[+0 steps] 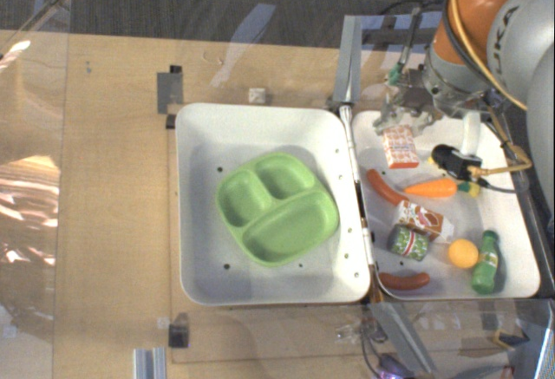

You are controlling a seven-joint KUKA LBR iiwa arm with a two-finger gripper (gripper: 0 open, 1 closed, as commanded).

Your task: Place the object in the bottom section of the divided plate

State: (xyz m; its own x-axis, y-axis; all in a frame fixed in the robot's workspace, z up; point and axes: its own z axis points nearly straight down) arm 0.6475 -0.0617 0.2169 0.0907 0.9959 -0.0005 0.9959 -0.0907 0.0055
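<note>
The gripper [408, 104], its state I cannot tell, hovered at 12 o'clock of the packet [400, 147]; it should descend straight.

At right of frame, the right bin [520, 277] holds a carrot [431, 189], orange ball [463, 254], green bottle [486, 263] and two sausages [386, 188].

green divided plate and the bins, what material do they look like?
Divided plate: likely molded plastic, uniform matte green with rounded compartment ridges and a soft sheen. Left bin and right bin: probably thin white plastic, smooth with rounded corners and small dark holes; painted metal can't be ruled out.
</note>
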